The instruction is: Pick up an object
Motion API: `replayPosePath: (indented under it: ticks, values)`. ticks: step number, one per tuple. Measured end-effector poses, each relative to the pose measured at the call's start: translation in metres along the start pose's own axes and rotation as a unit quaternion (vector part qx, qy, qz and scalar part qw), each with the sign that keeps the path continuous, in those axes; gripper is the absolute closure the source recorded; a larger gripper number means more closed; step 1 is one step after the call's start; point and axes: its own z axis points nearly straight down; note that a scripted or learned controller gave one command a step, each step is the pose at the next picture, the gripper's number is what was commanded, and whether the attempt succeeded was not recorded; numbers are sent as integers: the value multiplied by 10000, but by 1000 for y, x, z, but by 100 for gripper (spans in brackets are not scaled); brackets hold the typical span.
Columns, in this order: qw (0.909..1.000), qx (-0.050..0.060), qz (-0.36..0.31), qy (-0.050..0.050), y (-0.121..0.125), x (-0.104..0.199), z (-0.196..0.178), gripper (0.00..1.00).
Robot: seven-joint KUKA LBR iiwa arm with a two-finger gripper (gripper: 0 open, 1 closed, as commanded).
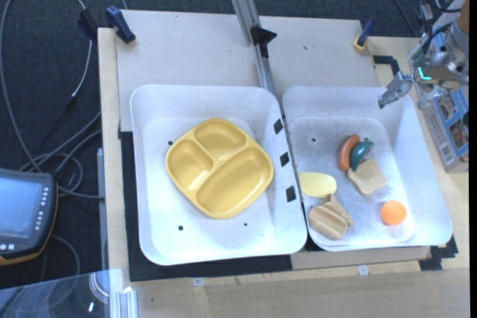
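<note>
Over at the far right corner of the right bin (pixel 417 130), you will find the end effector (pixel 393 91) hanging above the rim; whether it is open or closed you cannot tell. Inside that bin lie the objects: an orange ball (pixel 393 213) near the right, a toast slice (pixel 368 177) touching a teal and orange piece (pixel 355 151), a yellow oval (pixel 317 184) and a tan ridged piece (pixel 329 219) at the near left. Your left bin (pixel 149 160) holds a yellow divided plate (pixel 218 167) on the counter (pixel 186 48).
</note>
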Motion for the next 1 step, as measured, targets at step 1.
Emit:
replayPosePath:
  ticks: [1]
  values:
    - [10000,27,4,10,0,2,63,0]
